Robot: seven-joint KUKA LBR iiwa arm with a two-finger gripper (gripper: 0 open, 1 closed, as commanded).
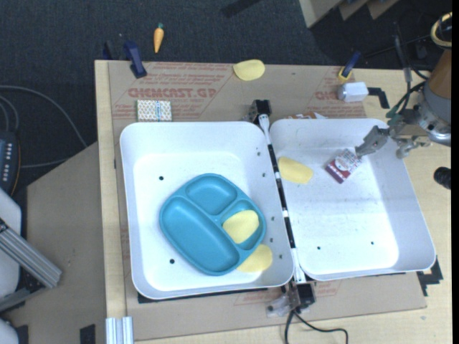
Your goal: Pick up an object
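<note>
Down-left of the tool (362, 149), and touching or nearly touching its tip: a small red-and-white packet (342, 167), lying in the upper middle of the right bin (401, 213), long axis slanted from lower left to upper right, roughly in line with the tool's own reach. Impossible to tell whether open or closed, or whether anything is gripped; metal and packet blur together at the contact. Packet flat, crinkly-looking, probably a light foil or paper wrapper, likely to slide on the smooth white plastic floor. Farther left in the same bin, close to the dividing rim: a pale yellow, rounded, soft-looking piece (294, 170), well apart from the tool. In the left bin (143, 156): a glossy blue divided plate (197, 224) with one yellow lump (242, 224) in a compartment and another (256, 259) tucked at its lower edge. On the bare counter (186, 88) beyond the bins, another yellow piece (249, 69). Judged nearest and best aligned for a grasp: the packet, needing only a short drop and squeeze across its narrow width.
</note>
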